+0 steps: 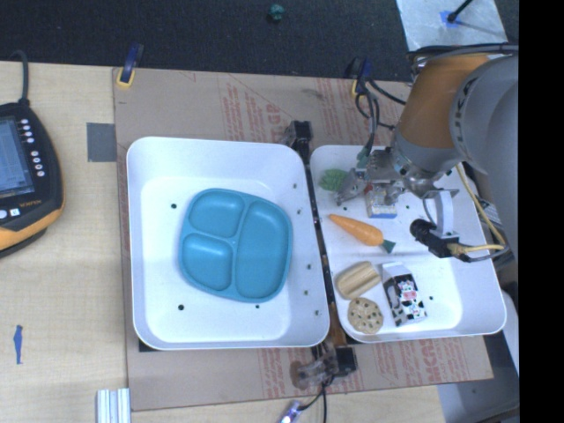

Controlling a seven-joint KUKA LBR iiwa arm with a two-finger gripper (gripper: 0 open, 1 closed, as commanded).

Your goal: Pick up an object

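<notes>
Camera view, right bin (476, 320): holds the pickable items; sits right of centre on the worktop (79, 307).
Camera view, left bin (159, 315): holds a blue divided plate (236, 244), lying flat at its middle.
Arm (458, 117): enters from the right of the frame, wrist over the upper part of the right bin.
Gripper (381, 192): low over the bin's upper middle, just above the carrot; whether it is open or closed cannot be told, and nothing is visibly held.
Carrot (357, 228): toy, orange, at the bin's centre left, nearest the gripper, so judged the likely target.
Carrot, orientation: long axis runs upper left to lower right; thin end upper left, green stub lower right.
Carrot, handling (judgement): light, stiff, probably smooth plastic and apt to roll; best taken across the thick middle, jaws square to the long axis.
Green item (335, 180): small, leafy-looking, upper left corner of the bin, left of the gripper.
Bread roll (357, 278): tan, lower left of the bin.
Cookie (365, 315): round, just below the roll.
Black-and-white carton (404, 296): right of the roll, lying flat.
Pendant (25, 179): at the left edge of the frame, on the worktop.
</notes>
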